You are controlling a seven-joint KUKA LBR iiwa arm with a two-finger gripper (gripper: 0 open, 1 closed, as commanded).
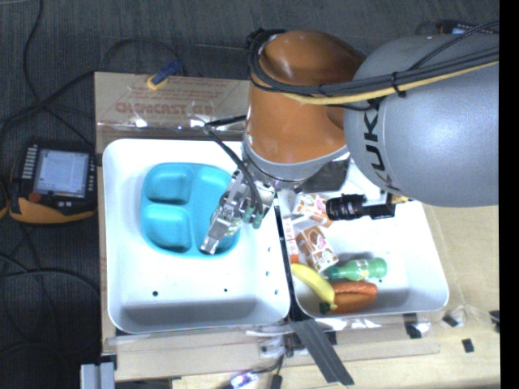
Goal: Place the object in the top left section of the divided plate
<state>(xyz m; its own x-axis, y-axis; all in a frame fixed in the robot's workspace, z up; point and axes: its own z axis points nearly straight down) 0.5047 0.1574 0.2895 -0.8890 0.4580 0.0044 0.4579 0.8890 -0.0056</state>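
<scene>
From my remote station I see the arm (389,112) reaching in from the right, its orange band above the seam between the two bins. The pincer (220,235) hangs over the right part of the blue divided plate (174,205), which lies in the left bin (162,298). I cannot tell how far the pincer stands open, nor whether anything sits in it; the metal parts blur together against the plate's rim.

The plate's top left section and lower left section both show bare blue.

In the right bin (422,274) I note a banana (312,282), a green bottle (357,267) lying on its side, and an orange-red item (353,294) just below it, touching the banana. Small printed cartons (315,245) lie near the bin's left wall. A handheld controller (55,177) rests left of the bench.
</scene>
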